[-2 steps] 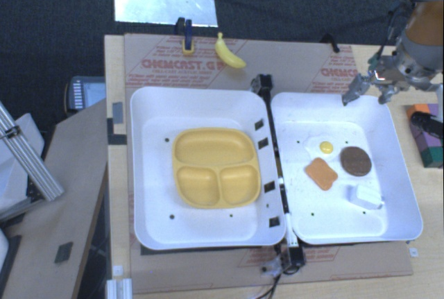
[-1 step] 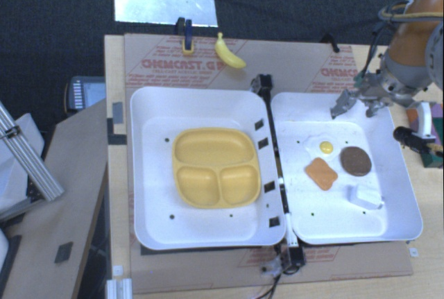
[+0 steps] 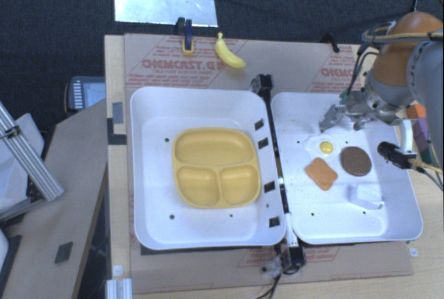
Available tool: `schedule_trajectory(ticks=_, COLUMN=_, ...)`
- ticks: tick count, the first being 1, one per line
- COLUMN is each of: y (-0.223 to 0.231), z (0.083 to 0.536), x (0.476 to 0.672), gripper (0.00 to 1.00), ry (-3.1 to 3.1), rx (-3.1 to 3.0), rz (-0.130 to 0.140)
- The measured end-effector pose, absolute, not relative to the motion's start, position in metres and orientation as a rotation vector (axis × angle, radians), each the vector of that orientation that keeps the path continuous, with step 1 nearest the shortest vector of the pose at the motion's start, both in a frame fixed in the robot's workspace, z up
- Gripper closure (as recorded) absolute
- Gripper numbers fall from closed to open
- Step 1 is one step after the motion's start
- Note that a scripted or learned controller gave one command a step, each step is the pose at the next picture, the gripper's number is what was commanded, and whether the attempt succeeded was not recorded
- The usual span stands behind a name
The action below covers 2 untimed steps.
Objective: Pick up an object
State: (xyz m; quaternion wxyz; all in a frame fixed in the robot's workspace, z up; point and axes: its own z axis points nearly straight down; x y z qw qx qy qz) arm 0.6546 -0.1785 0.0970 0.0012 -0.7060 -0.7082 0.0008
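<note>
Bench board (image 3: 208,58) spans the frame, two white bins on it. Left bin (image 3: 149,152) holds a yellow divided tray (image 3: 211,166), three compartments. Right bin (image 3: 399,218) holds the small pickable items. Arm (image 3: 416,55) enters at 3 o'clock, orange band at the top right, wrist hanging over the right bin's 12 o'clock area.

Gripper (image 3: 331,119) sits low near the upper-left part of the right bin; whether it is spread or pinched, cannot tell, too small and slanted. Nothing visibly between the tips.

Candidate objects, all in the right bin: brown disc (image 3: 356,161) near center, orange slab (image 3: 322,173) just beside it at its 8 o'clock, fried egg (image 3: 325,148) at 11 o'clock from the slab, nearest the gripper, and a white piece (image 3: 365,196) at 6 o'clock from the disc, barely contrasting with the bin floor. A banana (image 3: 229,53) lies outside the bins at 12 o'clock on the board.

Risks, as a judgement: the items are flat, so the tips could slide over them or scrape the floor. Egg, slab and disc sit close together, so a descent may nudge a neighbour. The black cable fitting (image 3: 393,154) at 3 o'clock of the disc could snag.
</note>
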Motion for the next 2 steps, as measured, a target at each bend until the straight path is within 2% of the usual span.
schedule_trajectory(ticks=1, y=-0.179, z=0.113, x=0.657, gripper=1.0, ry=-2.231, rx=-2.219, rz=-0.004)
schedule_trajectory(ticks=2, y=-0.175, z=0.175, x=0.666, gripper=1.0, ry=-2.234, rx=-2.221, rz=-0.008)
